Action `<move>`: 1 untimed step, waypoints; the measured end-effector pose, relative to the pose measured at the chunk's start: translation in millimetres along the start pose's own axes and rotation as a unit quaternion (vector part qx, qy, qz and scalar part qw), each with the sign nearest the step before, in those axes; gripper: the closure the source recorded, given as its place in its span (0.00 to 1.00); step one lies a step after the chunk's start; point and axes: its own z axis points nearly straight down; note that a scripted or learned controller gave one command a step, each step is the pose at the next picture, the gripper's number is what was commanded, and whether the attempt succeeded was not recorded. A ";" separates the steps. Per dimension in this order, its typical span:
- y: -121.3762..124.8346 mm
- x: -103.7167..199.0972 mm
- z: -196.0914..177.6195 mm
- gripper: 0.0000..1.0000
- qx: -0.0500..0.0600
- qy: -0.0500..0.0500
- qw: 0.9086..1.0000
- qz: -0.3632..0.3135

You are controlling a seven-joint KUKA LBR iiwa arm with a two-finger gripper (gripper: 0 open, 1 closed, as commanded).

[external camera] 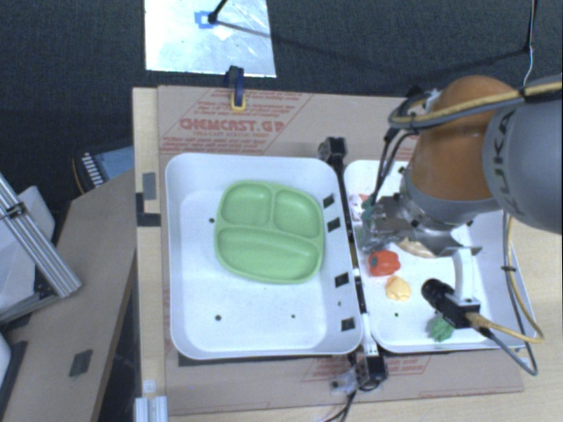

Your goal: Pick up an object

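Two white bins sit on the tabletop (149,130): the left bin (189,323) holds one smooth green three-part plate (268,231). My end effector (380,227), grip state impossible to tell, hangs in the right bin (493,319) near three small toys: red (383,263), yellow (398,288), green (439,328).

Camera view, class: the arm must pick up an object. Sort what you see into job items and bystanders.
Job items:
- end effector
- red toy
- yellow toy
- green toy
- right bin

Bystanders:
- green divided plate
- left bin
- foil sheet
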 end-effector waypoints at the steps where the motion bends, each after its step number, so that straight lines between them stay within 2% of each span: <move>1: -8.3 52.3 13.2 1.00 0.001 -0.001 1.000 0.001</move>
